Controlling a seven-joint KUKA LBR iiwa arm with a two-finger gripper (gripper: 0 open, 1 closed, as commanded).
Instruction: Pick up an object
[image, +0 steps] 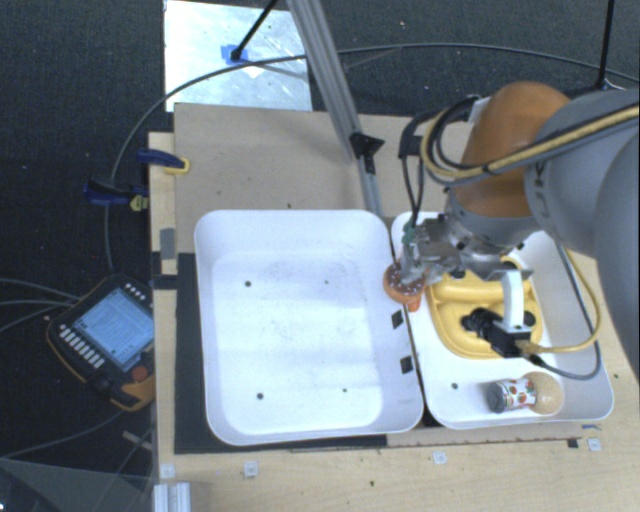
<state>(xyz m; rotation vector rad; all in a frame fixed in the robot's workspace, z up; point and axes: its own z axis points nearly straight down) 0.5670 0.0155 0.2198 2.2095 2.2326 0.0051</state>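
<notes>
A tan bench (270, 160) carries two white bins. In the right bin (580, 395), a yellow object (470, 305) lies along the left wall, partly under the gripper (412, 262). A small orange-brown piece (402, 285) sits just below the gripper. The pincer's opening cannot be told.

the light is bright and even from above, and soft shadows hug the left white bin (290, 320) walls. glare washes out a shiny floor patch (240, 55) at the top. the arm (560, 130) looks slightly soft and detail is grainy overall.
</notes>
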